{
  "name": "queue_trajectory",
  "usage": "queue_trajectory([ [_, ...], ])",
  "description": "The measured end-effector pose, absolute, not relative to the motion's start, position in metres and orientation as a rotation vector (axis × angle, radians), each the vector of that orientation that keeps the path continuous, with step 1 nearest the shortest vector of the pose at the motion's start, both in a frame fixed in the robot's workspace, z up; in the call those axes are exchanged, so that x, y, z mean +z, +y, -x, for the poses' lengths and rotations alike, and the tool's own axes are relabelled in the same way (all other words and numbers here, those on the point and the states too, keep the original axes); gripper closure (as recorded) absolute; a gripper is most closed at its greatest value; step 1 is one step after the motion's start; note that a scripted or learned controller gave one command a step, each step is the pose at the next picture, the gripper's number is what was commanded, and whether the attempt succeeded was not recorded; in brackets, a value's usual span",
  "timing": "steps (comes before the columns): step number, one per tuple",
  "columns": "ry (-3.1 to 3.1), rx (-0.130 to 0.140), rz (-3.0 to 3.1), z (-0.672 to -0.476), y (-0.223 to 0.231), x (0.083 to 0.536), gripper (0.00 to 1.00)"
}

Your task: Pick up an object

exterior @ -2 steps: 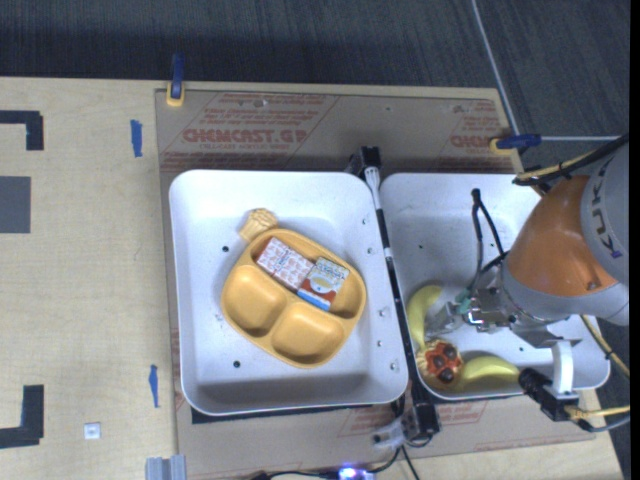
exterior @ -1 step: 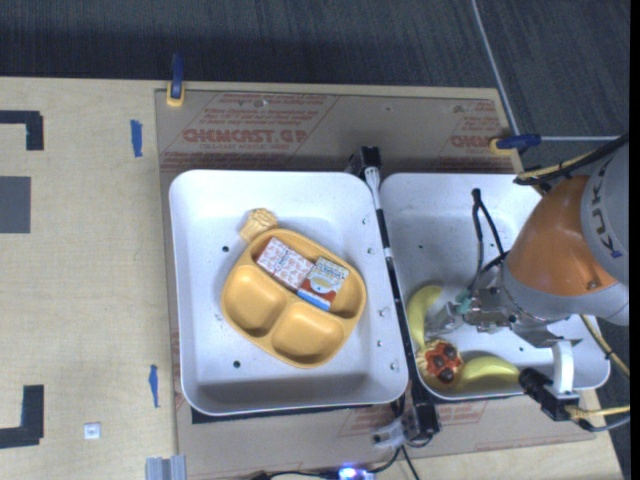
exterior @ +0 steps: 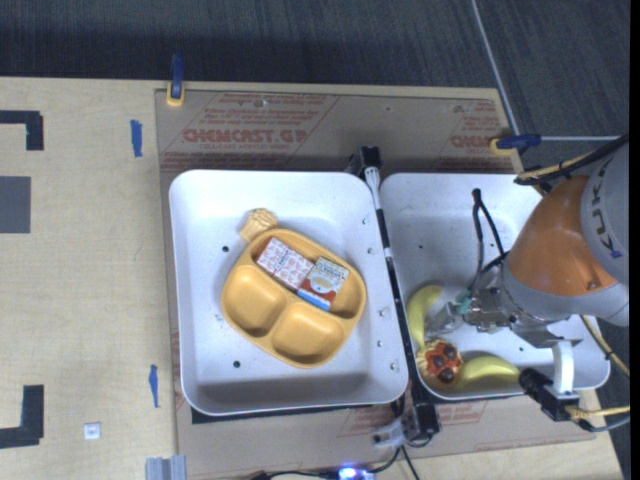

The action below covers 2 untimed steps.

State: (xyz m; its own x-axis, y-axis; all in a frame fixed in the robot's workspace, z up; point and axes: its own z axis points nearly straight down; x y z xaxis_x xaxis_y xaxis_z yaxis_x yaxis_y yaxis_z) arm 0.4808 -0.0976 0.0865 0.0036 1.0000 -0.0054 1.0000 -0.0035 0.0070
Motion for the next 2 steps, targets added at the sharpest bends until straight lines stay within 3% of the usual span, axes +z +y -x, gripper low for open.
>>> queue_trajectory([
  [2, 2.21, 0.001, -2.219, -0.4808, -0.097, 0.0865, 0.0],
])
